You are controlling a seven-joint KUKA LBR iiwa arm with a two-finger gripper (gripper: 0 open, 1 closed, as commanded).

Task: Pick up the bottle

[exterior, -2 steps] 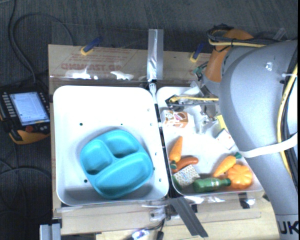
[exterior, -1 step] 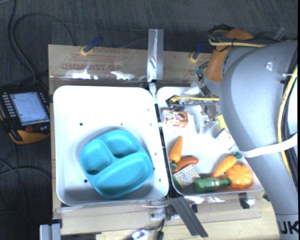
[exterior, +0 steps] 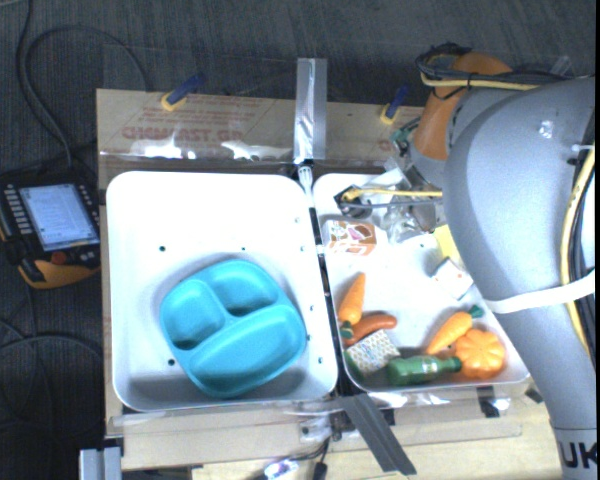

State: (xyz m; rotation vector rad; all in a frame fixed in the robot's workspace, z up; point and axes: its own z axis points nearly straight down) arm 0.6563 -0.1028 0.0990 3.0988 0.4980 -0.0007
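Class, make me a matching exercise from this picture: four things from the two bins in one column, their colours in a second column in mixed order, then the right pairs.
Things:
1. Bottle
2. Divided plate
3. Pumpkin
4. Bins

Colours:
A. White
B. Orange
C. Green
D. Blue

Pairs: 1-C, 2-D, 3-B, 4-A.

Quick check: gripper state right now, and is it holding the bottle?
Gripper: cannot be told; it sits at the right bin's far end. The bottle lies apart, not held.
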